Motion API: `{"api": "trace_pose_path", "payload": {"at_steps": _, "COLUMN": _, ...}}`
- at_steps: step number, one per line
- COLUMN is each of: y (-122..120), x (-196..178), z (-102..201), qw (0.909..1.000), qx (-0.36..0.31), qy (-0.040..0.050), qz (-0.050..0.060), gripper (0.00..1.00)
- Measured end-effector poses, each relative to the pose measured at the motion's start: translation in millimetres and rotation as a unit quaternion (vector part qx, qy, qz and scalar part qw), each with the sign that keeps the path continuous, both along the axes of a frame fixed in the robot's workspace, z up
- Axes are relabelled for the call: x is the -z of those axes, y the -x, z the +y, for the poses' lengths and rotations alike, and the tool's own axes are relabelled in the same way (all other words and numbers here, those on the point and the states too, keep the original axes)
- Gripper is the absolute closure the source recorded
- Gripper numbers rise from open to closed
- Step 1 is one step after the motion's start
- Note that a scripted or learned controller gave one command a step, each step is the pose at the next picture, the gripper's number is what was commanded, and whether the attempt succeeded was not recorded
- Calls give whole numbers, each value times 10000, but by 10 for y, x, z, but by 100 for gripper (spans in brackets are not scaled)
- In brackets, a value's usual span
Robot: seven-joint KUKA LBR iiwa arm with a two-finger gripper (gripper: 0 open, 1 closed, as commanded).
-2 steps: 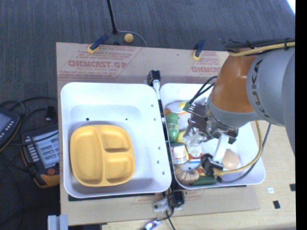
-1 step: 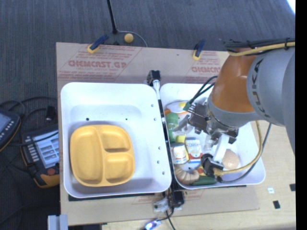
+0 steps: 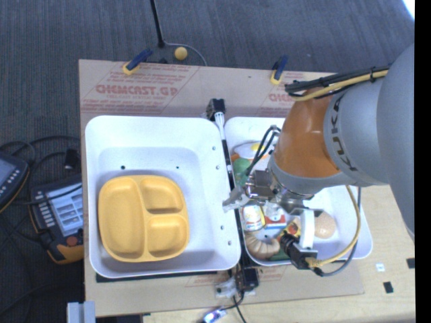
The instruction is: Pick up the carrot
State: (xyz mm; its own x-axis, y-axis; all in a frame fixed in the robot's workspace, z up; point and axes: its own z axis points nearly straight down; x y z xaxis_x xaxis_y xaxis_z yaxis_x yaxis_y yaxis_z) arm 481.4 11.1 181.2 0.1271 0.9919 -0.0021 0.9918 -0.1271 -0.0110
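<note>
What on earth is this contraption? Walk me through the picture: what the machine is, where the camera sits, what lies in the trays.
This is one picture from a camera fixed above a workbench, looking down at a slant. The big grey and orange shape is a robot arm reaching in from the right. At its end hangs its tool, the part meant to grasp things. It hangs low over the right white bin, which holds a heap of small toy foods; the arm hides most of them, and I cannot pick out the carrot it is meant to lift. I cannot tell whether the tool holds anything. The left white bin holds a yellow plate with three compartments. Both bins rest on a brown board.
</note>
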Motion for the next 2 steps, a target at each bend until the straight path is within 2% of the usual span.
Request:
{"api": "trace_pose_path", "payload": {"at_steps": 1, "y": -740, "x": -17, "z": -553, "qw": 10000, "qx": 14, "qy": 26, "qz": -48, "gripper": 0}}
{"api": "trace_pose_path", "payload": {"at_steps": 2, "y": -400, "x": -11, "z": 358, "qw": 9999, "qx": 100, "qy": -12, "qz": -18, "gripper": 0}}
